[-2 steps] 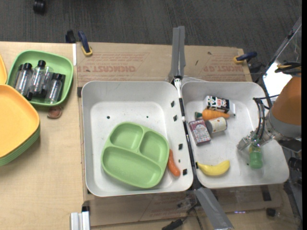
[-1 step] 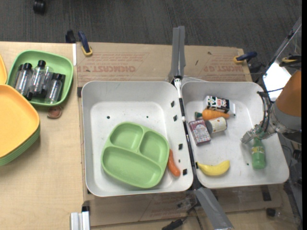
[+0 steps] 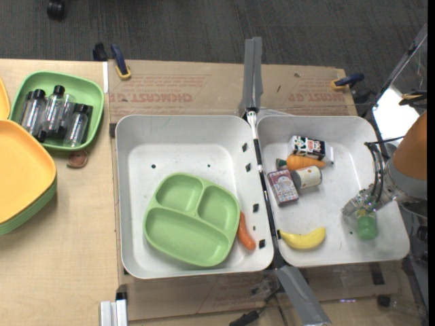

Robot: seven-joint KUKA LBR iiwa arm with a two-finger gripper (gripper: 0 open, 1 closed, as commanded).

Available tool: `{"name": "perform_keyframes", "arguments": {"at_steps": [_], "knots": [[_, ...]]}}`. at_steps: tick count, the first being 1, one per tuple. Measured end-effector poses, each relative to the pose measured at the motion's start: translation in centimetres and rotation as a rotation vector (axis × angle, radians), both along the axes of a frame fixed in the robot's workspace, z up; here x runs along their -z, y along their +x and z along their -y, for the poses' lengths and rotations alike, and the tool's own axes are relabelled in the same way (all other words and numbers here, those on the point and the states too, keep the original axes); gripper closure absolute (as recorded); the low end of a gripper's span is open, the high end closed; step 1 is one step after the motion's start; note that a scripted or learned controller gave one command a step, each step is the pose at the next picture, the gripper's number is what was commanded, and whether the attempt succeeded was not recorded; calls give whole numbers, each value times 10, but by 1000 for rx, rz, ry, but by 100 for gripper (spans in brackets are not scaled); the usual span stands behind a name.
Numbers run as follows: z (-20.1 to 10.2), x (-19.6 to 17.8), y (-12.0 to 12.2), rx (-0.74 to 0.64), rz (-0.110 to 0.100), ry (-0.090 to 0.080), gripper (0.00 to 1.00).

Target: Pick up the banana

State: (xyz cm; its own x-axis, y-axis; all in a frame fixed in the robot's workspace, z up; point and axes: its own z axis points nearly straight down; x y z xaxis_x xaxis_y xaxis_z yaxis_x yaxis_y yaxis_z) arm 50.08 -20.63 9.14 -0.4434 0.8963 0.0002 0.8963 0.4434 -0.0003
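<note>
A yellow banana [image 3: 303, 238] lies at the front left of the right bin [image 3: 380, 250], close to its near wall. My gripper [image 3: 358, 207] is low at the right side of that bin, well to the right of the banana and just above a small green object [image 3: 367, 227]. Nothing shows between the gripper and the banana.
The right bin also holds a carrot [image 3: 304, 161], a small milk carton [image 3: 308, 146], a tan can [image 3: 307, 178] and a maroon packet [image 3: 283, 187]. In the left bin [image 3: 136, 141] sit a green divided plate [image 3: 192, 219] and an orange carrot [image 3: 246, 231]. A green tray of bottles [image 3: 57, 111] and yellow plates [image 3: 24, 182] stand at far left.
</note>
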Motion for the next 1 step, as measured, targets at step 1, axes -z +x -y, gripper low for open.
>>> {"name": "perform_keyframes", "arguments": {"at_steps": [1], "knots": [[15,0,25,-33,1,-1,100]]}}
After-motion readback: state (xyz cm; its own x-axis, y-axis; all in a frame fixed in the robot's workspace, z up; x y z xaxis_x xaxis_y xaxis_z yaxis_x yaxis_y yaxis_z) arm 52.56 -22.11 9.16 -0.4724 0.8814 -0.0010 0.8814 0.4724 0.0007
